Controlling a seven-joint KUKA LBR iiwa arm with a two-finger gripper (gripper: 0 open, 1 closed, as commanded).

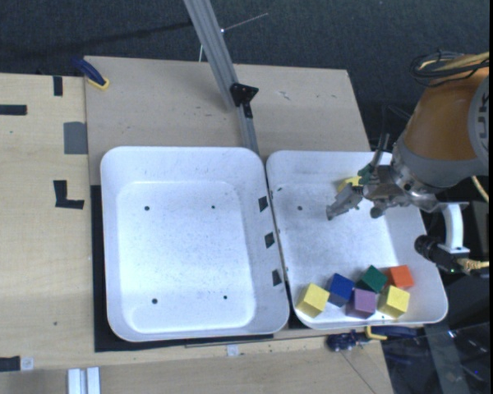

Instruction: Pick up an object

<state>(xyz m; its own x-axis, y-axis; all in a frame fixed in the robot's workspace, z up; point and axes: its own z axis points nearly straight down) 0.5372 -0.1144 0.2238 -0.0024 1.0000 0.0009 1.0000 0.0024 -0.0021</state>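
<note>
Several small blocks lie bunched at the right bin's (312, 179) front edge: a yellow one (314, 299), a blue one (340, 288), a purple one (364, 302), a green one (373, 278), an orange one (401, 277) and a second yellow one (396, 301). My gripper (357, 210) hangs over the upper middle of that bin, well behind the blocks. Its two grey fingers (337, 210) stand spread and open, with bare bin floor showing between them. A small yellow piece (347, 185) sits right at the gripper's upper left side; I cannot tell whether it is a block.
The left bin (115, 171) lies beside the right one, sharing a middle wall. A slanted metal pole (218, 48) rises from behind the bins. The arm's orange and grey body (448, 134) covers the right bin's far right corner. A blue and yellow tool (92, 72) rests at the bench's back left.
</note>
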